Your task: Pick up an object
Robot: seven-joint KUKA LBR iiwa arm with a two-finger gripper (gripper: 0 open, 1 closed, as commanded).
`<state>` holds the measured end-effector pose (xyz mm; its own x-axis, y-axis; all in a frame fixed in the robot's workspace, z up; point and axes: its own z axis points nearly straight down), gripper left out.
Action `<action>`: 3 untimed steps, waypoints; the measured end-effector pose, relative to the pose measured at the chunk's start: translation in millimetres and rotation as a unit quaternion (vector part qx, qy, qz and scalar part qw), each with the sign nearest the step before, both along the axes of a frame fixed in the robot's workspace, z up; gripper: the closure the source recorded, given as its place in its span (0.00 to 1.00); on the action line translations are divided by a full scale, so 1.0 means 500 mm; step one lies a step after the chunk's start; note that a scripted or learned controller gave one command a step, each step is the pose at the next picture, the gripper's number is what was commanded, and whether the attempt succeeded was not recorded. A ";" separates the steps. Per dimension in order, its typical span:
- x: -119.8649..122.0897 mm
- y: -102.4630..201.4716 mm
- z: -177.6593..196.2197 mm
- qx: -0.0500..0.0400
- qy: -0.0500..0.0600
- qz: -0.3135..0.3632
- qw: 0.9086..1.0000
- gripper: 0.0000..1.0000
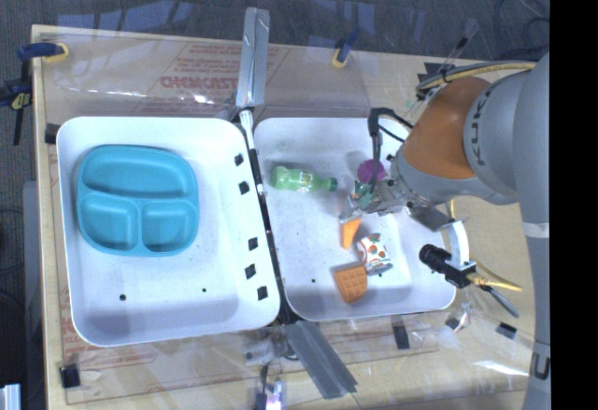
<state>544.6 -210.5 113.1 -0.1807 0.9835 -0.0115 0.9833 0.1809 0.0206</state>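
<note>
The end effector (366, 198), whose opening I cannot tell, hangs just above the orange wedge (350, 233), beside the purple object (371, 171).

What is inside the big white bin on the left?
The left shallow white bin holds one blue plastic tray with three compartments. Whatever lies beneath the tray is covered, so that part of the bin floor cannot be seen.

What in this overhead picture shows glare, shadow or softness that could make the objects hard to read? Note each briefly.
Camera view: pale glare streaks on the clear sheet behind the bins; the arm throws a soft shadow over the right bin near the gripper, muddying the purple object; the green bottle and blue tray read clearly; small items look slightly soft overall.
</note>
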 end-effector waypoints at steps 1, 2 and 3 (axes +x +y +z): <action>-0.028 0.047 0.216 0.003 0.011 0.035 0.999 1.00; 0.015 0.156 0.186 0.005 0.012 -0.147 0.989 1.00; -0.030 0.006 0.075 0.004 0.013 0.002 1.000 1.00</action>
<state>529.5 -207.4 150.6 -0.1851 0.9827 0.0018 0.9827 0.1851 -0.0040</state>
